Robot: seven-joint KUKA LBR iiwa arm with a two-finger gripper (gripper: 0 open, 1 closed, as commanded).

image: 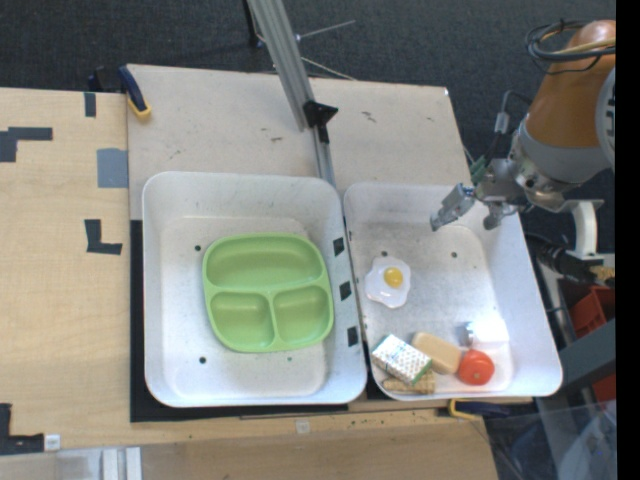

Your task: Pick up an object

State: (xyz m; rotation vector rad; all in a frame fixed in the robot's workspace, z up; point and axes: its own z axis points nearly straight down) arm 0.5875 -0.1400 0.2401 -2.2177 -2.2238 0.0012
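Observation:
The right bin point(520, 298) holds a toy fried egg point(388, 281) near its left wall. Along its front edge lie a green and white box point(402, 358), a tan block point(437, 351) and a red tomato point(477, 368). My gripper point(470, 215) hangs over the far right part of this bin, well behind those objects. Its two fingers stand apart, open, with nothing between them. The egg lies in front of it and to its left.
A green divided plate point(268, 291) lies in the left bin point(160, 268). A grey metal pole point(290, 58) slants from the top down to the wall between the bins. A small pale item point(470, 330) sits behind the tomato.

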